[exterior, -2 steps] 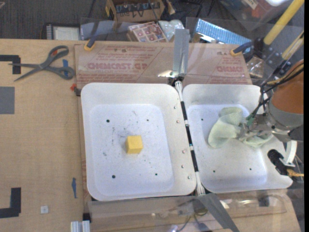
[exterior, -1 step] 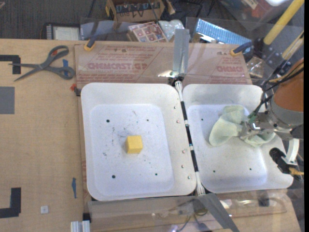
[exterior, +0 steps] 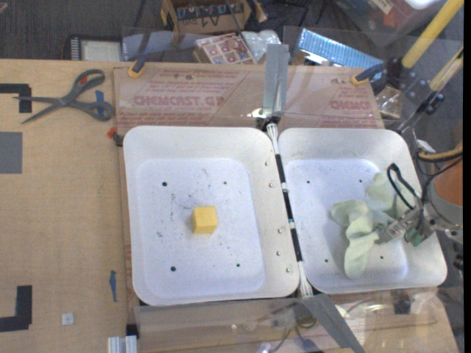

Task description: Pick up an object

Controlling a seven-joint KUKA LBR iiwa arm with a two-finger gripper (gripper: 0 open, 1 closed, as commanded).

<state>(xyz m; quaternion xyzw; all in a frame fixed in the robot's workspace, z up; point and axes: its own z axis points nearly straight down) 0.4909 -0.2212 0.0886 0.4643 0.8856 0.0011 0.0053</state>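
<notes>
Claw (exterior: 388, 231) low in right bin (exterior: 324, 149), at right side, tips against pale green cloth (exterior: 358, 230). Whether shut on cloth or merely touching: cannot tell. Cloth crumpled, lying on bin floor, right half, spread from near right wall toward front. Yellow cube (exterior: 205, 220) alone at centre of left bin (exterior: 147, 153). Scissors (exterior: 73, 99) on table (exterior: 51, 197), far left corner, well apart from bins.

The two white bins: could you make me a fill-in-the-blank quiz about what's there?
1. The yellow cube lies in the ____ bin.
2. The gripper is over the ____ bin.
3. The pale green cloth lies in the same bin as the ____.
4. On the bench, left of the bins, lie ____.

Answers: left; right; gripper; scissors
</notes>
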